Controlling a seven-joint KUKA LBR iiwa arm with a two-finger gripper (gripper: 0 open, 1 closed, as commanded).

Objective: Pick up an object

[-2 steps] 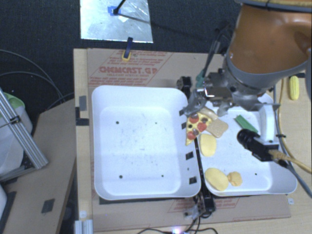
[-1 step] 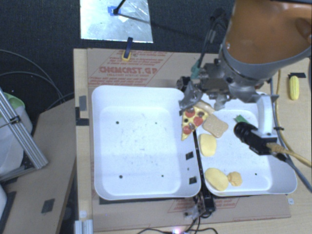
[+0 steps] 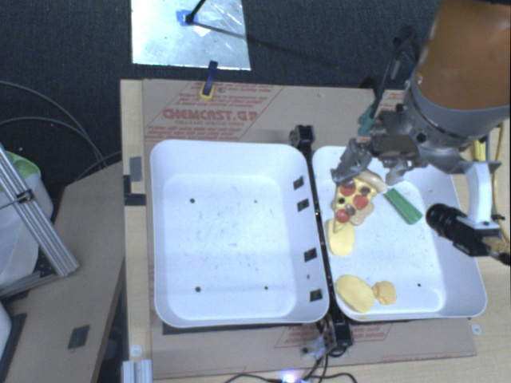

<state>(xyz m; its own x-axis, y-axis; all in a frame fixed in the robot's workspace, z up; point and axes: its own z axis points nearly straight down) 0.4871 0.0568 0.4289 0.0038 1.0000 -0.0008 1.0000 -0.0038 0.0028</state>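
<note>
Pizza slice (image 3: 354,200), green stick (image 3: 403,206), two yellow pieces (image 3: 354,293).

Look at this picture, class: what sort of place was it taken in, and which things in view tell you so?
Most likely a robotics lab or test bench. A grey arm with an orange band reaches over two shallow white bins set on cardboard, and the right bin holds toy food such as a pizza slice.
</note>
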